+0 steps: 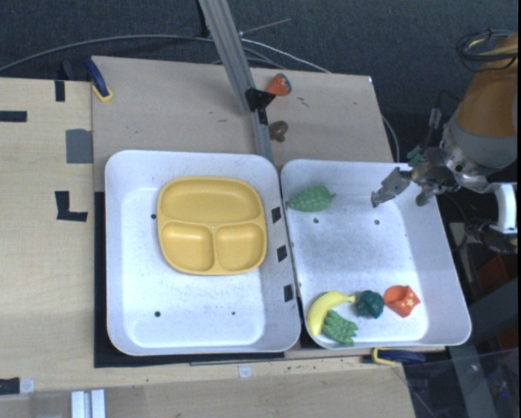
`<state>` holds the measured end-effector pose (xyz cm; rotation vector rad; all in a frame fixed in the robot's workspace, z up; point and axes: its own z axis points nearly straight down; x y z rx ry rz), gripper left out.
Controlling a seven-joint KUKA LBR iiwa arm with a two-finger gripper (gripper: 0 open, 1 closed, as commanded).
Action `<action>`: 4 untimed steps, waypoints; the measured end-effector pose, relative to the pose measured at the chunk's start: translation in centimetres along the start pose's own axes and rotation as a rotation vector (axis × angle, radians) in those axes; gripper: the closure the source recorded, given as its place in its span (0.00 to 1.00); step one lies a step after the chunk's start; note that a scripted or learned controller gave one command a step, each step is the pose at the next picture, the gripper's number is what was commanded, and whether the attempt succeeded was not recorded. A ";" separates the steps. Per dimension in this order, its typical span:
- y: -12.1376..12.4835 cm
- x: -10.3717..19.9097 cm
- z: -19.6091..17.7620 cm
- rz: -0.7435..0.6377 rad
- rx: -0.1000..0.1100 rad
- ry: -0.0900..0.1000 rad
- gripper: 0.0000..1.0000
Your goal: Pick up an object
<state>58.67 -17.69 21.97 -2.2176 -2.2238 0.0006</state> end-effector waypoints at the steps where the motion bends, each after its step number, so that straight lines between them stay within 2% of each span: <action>1: 0.0 0.0 0.0 0.000 0.000 0.000 0.00; 3: -1.0 -0.7 12.1 0.002 0.007 0.000 0.00; 4: -1.0 -0.7 13.1 0.001 0.000 -0.002 0.00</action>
